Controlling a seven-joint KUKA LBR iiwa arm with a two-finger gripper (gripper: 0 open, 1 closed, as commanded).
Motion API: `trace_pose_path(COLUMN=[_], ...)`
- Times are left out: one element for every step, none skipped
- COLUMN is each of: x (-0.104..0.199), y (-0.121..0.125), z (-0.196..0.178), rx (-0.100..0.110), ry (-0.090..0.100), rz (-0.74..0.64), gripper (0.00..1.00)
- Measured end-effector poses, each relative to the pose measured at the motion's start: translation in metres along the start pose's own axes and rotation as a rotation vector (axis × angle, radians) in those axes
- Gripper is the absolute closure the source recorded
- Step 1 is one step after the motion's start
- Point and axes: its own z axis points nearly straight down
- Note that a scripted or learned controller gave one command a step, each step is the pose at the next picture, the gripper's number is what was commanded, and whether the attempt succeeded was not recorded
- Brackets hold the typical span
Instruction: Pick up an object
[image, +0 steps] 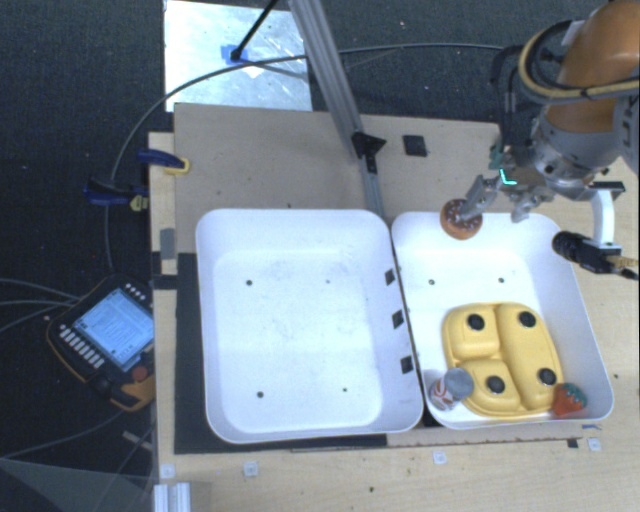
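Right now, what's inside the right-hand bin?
The right bin holds a yellow block with four dark spots, a small grey-capped piece and a red piece. Whatever lies under the yellow block is covered.

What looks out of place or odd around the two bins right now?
A small round brown object sits on the far rim of the right bin, under the gripper, rather than inside with the yellow toy.
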Motion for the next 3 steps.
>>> trace_pose_path(x=[0.0,-0.009,-0.01], y=[0.001,-0.005,0.004], z=[-0.002,0.05,0.107], rx=[-0.003,0.001,0.0], ry=[0.0,-0.001,-0.001], rz=[0.0,0.004,0.003], gripper=[0.0,0.0,0.0])
